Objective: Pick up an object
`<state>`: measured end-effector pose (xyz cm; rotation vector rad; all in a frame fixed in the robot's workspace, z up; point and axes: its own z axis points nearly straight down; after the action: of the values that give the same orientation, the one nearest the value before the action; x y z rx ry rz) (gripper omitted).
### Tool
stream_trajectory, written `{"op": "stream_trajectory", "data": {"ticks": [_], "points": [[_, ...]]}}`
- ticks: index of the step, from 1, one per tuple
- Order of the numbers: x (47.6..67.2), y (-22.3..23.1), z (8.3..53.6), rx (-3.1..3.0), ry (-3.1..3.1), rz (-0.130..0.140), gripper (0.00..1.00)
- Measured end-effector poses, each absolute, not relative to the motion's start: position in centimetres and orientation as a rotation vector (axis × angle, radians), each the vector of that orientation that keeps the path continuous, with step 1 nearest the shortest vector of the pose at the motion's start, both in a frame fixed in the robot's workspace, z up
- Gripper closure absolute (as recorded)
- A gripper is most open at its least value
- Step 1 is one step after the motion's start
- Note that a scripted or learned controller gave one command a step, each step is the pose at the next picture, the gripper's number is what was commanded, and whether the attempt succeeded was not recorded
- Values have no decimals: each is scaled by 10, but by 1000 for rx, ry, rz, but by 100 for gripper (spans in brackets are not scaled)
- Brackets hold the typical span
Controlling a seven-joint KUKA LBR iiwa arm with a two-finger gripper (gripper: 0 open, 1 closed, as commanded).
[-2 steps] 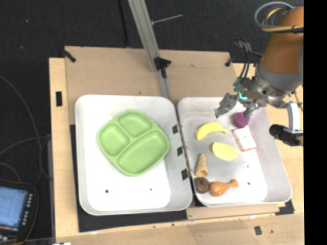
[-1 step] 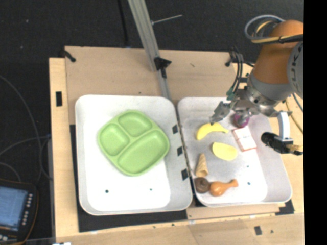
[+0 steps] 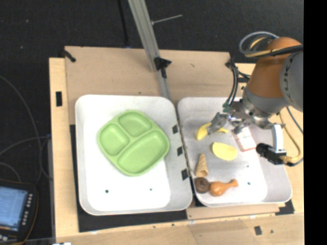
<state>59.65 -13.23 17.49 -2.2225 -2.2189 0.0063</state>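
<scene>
Camera view shows the gripper (image 3: 220, 122) spread open beside the yellow banana (image 3: 203, 132). It looks light, smooth and slippery, so pinching across its middle seems safest.

— Where am I looking from right now?

— I'm looking down from one fixed camera above the bench (image 3: 127, 70), tilting at a slant, so the far edge is sitting near the top.

— How near?

— Far enough that I'm getting both white bins whole: the left bin (image 3: 92, 188) and the right bin (image 3: 276, 188), plus dark floor around them.

— And the arm (image 3: 268, 78)?

— It's reaching in from my right side.
</scene>
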Motion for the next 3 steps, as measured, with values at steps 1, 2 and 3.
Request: {"op": "stream_trajectory", "data": {"ticks": [1, 2, 3], "points": [[593, -133, 132, -2222, -2218, 6, 0], [595, -133, 146, -2229, -2218, -3, 100], [592, -137, 210, -2230, -2222, -6, 100]]}}
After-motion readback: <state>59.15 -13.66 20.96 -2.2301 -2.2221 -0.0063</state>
